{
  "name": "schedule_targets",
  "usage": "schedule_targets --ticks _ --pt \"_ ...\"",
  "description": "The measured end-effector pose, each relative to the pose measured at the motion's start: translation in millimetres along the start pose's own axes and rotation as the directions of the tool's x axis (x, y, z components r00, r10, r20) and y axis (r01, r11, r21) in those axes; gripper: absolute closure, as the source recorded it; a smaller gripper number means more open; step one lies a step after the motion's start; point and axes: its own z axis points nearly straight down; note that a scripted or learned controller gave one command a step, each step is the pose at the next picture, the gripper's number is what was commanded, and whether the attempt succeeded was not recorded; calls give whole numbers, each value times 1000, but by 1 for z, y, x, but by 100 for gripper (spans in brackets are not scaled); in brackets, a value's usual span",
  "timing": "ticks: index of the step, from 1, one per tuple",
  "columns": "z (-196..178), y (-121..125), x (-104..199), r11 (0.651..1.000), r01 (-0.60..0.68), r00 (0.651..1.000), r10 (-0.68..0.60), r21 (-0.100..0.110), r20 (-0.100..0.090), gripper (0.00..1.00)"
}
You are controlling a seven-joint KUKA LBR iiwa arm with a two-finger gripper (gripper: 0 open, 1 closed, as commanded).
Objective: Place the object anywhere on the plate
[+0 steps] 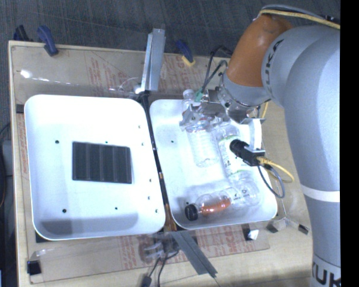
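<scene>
On the left of the wooden desk sits the left shallow white bin, and flat on its floor lies the dark ribbed rectangular plate, with nothing on it. So the goal spot is bare, and the placing itself is not yet done.

Just beside it, the right shallow white bin holds the candidates: a clear plastic bottle lying lengthwise near the bin's middle, a second clear plastic bottle next to it toward the right wall, and a clear bottle with a black cap and orange-brown contents lying along the near edge.

The claw hangs over the far end of the right bin, right at the top of the middle clear bottle. I cannot tell whether it is clenched or released, nor whether it has anything in it.

As I judge it, the task is at its start: an object has to be gripped, lifted, carried left across the divide between bins, and set down on the plate.
</scene>
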Motion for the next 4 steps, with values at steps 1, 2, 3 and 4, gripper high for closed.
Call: schedule_targets --ticks 1,2,3,4 --pt "-54 -36 69 978 -210 978 210 -2 1 100" --pt "-63 -36 70 979 -203 979 203 0 1 100" --pt "-72 -36 70 981 -196 981 196 3 2 100" --pt "-81 -35 71 982 -188 982 188 6 3 100"
